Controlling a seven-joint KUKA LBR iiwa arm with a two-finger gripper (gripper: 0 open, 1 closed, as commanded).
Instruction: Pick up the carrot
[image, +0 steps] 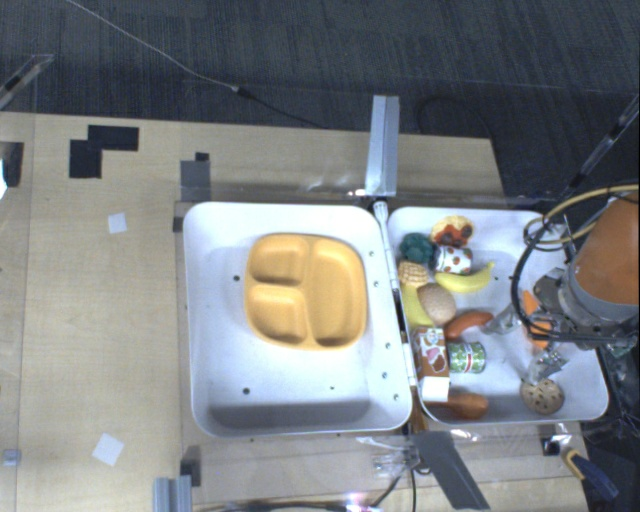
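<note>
Carrot mostly hidden under the arm in right bin; end effector pointing down, finger state unclear

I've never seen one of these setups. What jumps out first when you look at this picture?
The yellow compartment tray sits alone in the left white bin. The right bin is crowded with toy food: a banana, a small can and a cookie. The grey arm with its orange band looms over that bin's right side.
</note>
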